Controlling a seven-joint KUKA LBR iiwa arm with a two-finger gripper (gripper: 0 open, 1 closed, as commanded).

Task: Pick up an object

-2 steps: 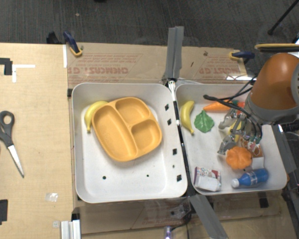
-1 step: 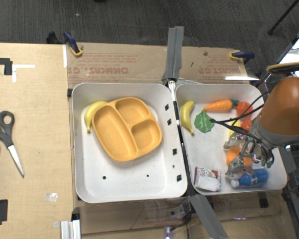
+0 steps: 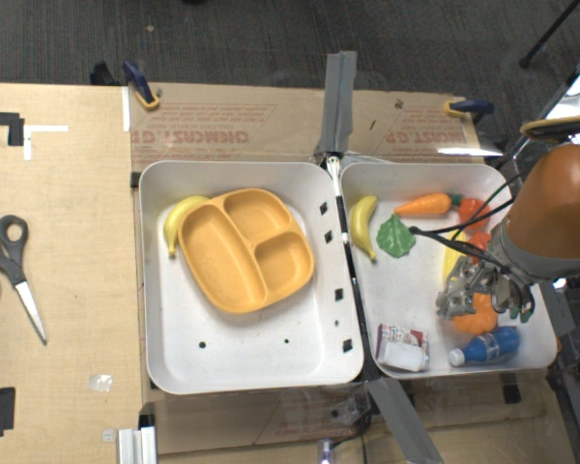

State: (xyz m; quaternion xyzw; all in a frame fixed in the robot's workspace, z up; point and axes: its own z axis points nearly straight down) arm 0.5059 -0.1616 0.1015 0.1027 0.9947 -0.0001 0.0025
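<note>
The arm (image 3: 551, 211) comes in from the right and hangs over the right bin (image 3: 420, 167), its orange band above the wrist. The gripper (image 3: 461, 296) is low in the bin's right half, among a cluster of toys. How its fingers are set cannot be told, since cables and the toys crowd the view there.

Just beside the gripper on its lower right lies an orange toy (image 3: 478, 317), touching or nearly touching the metal parts. A yellow piece (image 3: 452, 264) shows just above the gripper. A blue bottle (image 3: 488, 348) lies near the bin's lower right corner, just below the orange toy. A small white packet (image 3: 401, 348) rests along the lower wall, to the left of the bottle.

Farther up the bin, a carrot (image 3: 425, 204) lies near the top, with a green leaf (image 3: 395, 237) below it and a banana (image 3: 363, 225) against the left wall. These three are well apart from the gripper.

The left bin (image 3: 174, 346) holds a yellow divided plate (image 3: 244, 249), and a second banana (image 3: 179, 220) pokes out from under its upper left edge. Scissors (image 3: 14, 269) lie on the bench at the far left.
</note>
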